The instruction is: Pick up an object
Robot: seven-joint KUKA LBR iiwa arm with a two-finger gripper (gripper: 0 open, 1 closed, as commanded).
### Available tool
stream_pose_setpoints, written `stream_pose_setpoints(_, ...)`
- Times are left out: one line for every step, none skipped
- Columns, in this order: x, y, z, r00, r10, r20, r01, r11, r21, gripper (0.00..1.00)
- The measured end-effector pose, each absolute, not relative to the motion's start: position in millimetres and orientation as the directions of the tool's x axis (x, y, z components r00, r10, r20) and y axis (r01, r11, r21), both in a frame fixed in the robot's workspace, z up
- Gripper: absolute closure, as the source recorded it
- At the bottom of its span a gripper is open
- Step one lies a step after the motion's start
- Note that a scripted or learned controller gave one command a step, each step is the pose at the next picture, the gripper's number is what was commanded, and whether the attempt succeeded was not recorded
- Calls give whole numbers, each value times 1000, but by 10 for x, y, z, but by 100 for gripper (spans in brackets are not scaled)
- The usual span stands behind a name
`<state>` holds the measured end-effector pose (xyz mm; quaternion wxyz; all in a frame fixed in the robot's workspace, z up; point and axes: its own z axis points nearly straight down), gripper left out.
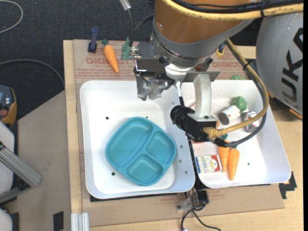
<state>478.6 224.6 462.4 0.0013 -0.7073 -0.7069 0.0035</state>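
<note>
Since the gripper (150,86) hangs over the left bin (91,129), I cannot tell if its fingers are open; the teal divided plate (140,150), nearest below, is flat and could slip. Both carrots (229,161) crowd the right bin's (276,153) front rim

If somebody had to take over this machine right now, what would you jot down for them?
End effector: over the back of the left bin, nothing visibly held.
Left bin: a blue divided tray.
Right bin: two toy carrots, a small carton, a white cylinder, a green piece.
Another carrot lies behind the bins.
Done: nothing yet. Left: pick up an object.
</note>
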Motion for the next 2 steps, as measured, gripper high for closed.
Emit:
stream_pose_setpoints(5059, 2141, 3898, 3, 1000, -4, 1000, -3, -7, 100)
stream_pose_setpoints(5587, 2247, 5448, -2, 1000, 7, 1000, 2, 20, 100)
